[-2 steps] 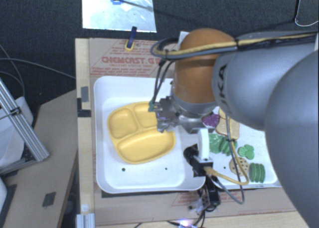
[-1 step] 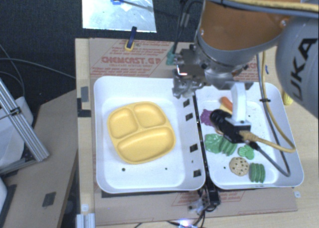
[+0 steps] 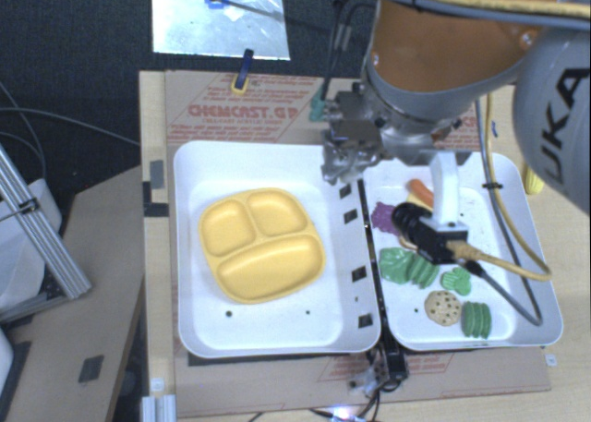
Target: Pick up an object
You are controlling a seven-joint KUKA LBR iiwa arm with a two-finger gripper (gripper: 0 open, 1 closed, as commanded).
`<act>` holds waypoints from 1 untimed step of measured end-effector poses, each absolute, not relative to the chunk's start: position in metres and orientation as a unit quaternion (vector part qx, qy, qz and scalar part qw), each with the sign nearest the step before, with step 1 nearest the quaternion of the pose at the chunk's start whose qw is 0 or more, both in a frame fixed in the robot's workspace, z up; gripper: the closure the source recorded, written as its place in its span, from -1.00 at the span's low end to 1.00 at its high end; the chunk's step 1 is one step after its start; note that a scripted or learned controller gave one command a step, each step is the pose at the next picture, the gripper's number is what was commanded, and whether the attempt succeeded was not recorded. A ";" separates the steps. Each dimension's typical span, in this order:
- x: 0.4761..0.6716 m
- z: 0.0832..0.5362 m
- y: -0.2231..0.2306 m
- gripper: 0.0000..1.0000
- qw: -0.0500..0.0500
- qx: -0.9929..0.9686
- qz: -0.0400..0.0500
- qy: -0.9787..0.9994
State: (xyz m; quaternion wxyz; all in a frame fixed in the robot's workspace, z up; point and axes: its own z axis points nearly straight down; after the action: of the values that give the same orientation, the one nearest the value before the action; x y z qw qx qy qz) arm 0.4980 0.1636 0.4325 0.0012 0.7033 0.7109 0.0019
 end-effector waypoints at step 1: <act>0.499 0.443 0.164 1.00 0.002 0.701 0.003 0.713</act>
State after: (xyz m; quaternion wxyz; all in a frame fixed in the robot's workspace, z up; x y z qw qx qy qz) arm 0.4986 0.1638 0.4432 0.0016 0.7011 0.7131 0.0026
